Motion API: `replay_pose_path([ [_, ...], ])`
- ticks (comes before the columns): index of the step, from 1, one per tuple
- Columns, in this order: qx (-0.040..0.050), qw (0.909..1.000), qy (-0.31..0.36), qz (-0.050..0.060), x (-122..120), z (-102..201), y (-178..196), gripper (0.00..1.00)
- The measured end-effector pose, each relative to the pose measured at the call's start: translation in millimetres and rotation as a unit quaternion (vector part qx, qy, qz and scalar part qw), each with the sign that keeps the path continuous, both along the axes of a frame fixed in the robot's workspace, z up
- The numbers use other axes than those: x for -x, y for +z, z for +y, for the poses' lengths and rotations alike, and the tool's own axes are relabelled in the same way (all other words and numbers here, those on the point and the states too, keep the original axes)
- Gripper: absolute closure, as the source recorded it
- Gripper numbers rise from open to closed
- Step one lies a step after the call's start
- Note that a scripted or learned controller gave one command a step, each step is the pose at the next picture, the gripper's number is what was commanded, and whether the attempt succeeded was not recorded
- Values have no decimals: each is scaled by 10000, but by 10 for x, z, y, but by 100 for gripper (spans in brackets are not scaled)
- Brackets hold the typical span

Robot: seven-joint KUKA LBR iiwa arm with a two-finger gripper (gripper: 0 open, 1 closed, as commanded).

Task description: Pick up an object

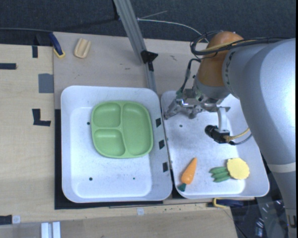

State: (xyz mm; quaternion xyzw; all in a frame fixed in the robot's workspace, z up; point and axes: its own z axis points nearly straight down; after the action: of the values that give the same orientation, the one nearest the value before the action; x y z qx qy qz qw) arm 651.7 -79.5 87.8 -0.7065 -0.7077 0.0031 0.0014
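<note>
Orange toy carrot (pixel 188 170) lies near the front edge of the right bin (pixel 208 182), with a yellow-and-green corn toy (pixel 232 170) just beside it. Green divided plate (pixel 122 129) sits in the left bin (pixel 74 148). End effector (pixel 187 108) hovers over the right bin's rear; grip state cannot be told.

A pale wooden surface (pixel 20 133) with dark tape marks fills the left and front. Beyond its far edge lies a dark blue-grey carpeted floor (pixel 49 4). A slanted grey metal post (pixel 131 24) rises from the surface, beside a small tan block (pixel 82 48).
</note>
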Motion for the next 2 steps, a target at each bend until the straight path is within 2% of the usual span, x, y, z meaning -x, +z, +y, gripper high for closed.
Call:
replay_pose_path([
  [1,-6,10000,10,-20,-12,9,132,100],
  [2,-11,10000,0,-52,-24,13,664,100],
])
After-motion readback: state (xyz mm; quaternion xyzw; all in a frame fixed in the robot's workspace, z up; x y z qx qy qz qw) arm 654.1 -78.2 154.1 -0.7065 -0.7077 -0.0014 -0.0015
